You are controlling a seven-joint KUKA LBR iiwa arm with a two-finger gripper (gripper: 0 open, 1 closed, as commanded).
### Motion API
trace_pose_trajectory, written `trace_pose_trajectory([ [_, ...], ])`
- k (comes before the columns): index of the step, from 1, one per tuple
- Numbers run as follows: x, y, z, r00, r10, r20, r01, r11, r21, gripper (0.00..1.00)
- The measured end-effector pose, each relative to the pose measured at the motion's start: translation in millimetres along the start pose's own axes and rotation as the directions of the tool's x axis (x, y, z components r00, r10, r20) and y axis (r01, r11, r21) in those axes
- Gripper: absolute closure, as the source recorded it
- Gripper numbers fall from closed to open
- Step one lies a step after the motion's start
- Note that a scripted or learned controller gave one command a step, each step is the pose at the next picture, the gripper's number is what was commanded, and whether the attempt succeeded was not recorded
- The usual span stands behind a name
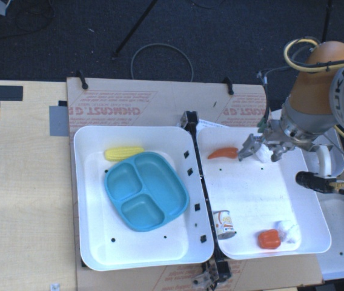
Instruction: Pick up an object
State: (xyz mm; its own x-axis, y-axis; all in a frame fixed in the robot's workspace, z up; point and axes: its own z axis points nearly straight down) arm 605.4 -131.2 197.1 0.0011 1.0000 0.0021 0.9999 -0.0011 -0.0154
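I see the arm reaching in from the right, its wrist over the top edge of the right bin. The left bin carries a blue divided plate, sitting at an angle, with a yellow corn cob just beside its upper left edge. In the right bin, an orange carrot-shaped piece lies near the top left, a small can lies on its side by the divider near the bottom, and an orange-red round thing sits near the bottom right next to a small clear or white scrap. The gripper is low, just right of the carrot piece, fingers spread, with nothing between them.
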Motion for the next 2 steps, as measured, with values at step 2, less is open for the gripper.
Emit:
trace_pose_trajectory([
  [2, -1, 3, 57, 1.0, -0.002, 0.001, 0.002, 1.0, -0.007, 0.0],
])
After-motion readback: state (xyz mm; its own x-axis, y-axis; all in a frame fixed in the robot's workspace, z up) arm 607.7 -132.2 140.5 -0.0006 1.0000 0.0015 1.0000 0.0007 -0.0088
